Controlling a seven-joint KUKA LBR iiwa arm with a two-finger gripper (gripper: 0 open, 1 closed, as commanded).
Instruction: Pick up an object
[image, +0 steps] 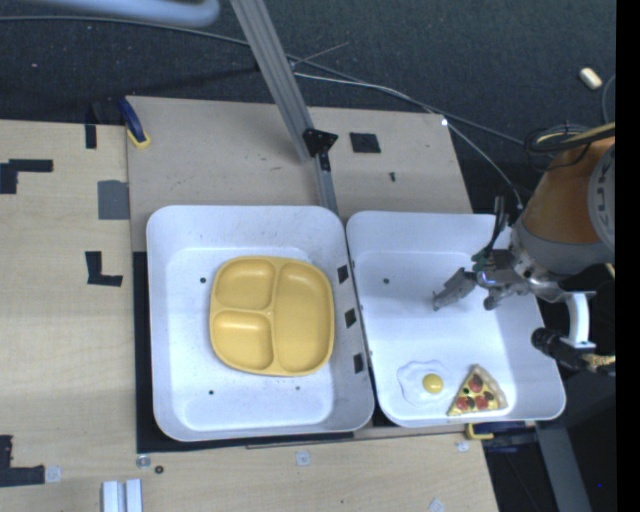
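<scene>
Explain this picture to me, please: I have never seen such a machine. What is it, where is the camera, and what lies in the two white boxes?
The camera is fixed above a bench and looks down at a slant. The machine on the right is a robot arm, grey with an orange band. At its end is a gripper with two fingers, which hangs over the right bin. I see nothing between its fingers. Its job is to pick up an object. In the right bin lie a toy fried egg and a toy pizza slice, near the front edge. The left bin holds a yellow divided plate.
</scene>
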